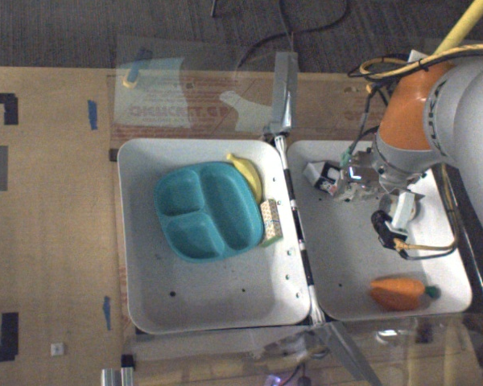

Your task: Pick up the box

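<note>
Box wedged against right wall of left bin, touching teal divided plate; gripper well apart to the right, over right bin. Grip state: cannot tell.

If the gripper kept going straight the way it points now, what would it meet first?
The gripper seems to point down at the right bin's floor, beside a small black-and-white object. Going straight on, it would probably meet bare floor first, perhaps clipping that object; depth is unclear from above.

Overhead slanted view across both bins
</note>
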Controlling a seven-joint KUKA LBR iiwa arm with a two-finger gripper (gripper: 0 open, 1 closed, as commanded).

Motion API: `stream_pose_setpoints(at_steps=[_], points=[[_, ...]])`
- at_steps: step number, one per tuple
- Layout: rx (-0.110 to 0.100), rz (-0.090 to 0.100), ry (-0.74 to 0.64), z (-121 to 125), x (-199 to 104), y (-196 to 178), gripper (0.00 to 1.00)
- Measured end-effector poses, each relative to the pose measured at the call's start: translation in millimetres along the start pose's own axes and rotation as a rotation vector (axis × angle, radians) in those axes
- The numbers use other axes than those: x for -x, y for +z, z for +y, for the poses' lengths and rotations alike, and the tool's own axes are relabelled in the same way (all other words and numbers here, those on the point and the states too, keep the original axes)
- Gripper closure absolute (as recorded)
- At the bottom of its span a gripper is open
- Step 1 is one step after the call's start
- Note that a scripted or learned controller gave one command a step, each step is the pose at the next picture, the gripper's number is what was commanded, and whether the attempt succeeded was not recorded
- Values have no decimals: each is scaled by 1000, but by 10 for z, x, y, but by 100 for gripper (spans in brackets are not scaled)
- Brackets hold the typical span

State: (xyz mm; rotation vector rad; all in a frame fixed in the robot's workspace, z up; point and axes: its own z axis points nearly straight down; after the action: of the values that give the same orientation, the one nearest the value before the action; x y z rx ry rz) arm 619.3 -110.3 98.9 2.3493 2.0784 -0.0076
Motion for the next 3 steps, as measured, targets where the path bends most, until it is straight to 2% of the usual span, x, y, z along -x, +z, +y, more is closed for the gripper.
stream_pose_setpoints(at_steps=[1, 2, 3], points=[[5, 1, 0, 15, -7, -14, 0], [0, 23, 41, -59, 473, -15, 0], [-2, 7, 251, 580, 815, 114, 0]])
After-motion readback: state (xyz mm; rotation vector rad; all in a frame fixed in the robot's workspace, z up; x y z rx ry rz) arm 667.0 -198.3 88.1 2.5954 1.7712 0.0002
